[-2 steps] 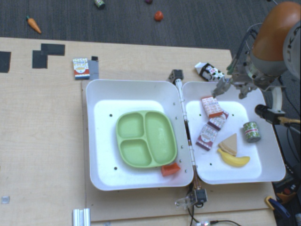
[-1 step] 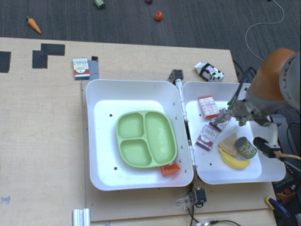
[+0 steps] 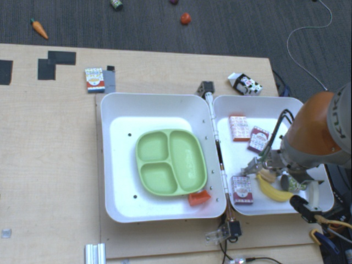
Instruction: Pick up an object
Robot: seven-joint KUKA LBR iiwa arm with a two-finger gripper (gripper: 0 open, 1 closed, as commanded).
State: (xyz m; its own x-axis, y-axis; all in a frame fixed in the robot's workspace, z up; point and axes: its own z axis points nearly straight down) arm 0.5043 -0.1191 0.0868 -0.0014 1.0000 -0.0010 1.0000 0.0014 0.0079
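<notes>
Two white bins, left (image 3: 107, 147) and right (image 3: 291, 104), are being carried side by side by the wooden surface (image 3: 49, 164). A small red-and-white box (image 3: 94, 80) and black patches (image 3: 54, 64) are being borne behind them.

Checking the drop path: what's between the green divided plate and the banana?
In the camera view, between the green plate and the banana lie the bins' adjoining rims and a small red-and-white carton.
</notes>
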